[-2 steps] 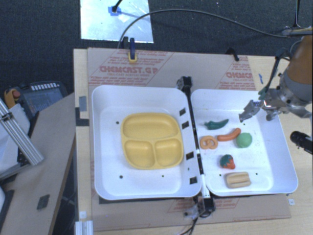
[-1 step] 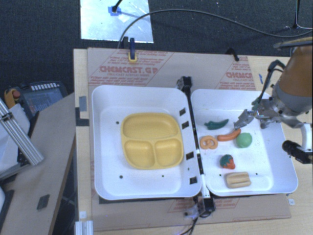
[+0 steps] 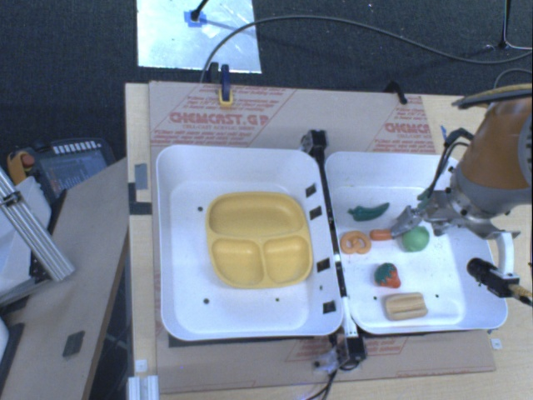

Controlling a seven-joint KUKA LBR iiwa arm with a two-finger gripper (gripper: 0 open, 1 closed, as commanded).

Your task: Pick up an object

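Small toy foods lying in the right shallow white bin [image 3: 481, 311]: a round green ball-like fruit [image 3: 415, 239] at centre; a dark green curved pepper [image 3: 367, 212] at 10 o'clock; an orange pretzel ring [image 3: 355, 242] at 9 o'clock; a red strawberry with green top [image 3: 386, 274] at 7 o'clock; a tan bread roll [image 3: 405, 306], lying flat, at 6 o'clock.

Dark, speckled carpet floor [image 3: 75, 48] fills the upper part of the scene, toward 12 o'clock. On it lies a shiny square metal plate [image 3: 198, 22] bearing a small blue marker [image 3: 195, 17]; thin black cables [image 3: 358, 33] cross the floor toward 1 o'clock. A pale wooden bench top [image 3: 137, 307] occupies the centre, covered by a brown protective sheet printed with red lettering [image 3: 275, 111]. At 9 o'clock stand a tan side table [image 3: 62, 265], a ribbed aluminium extrusion bar [image 3: 33, 232] and a grey handheld control pendant [image 3: 71, 161]. Lighting is even and diffuse.
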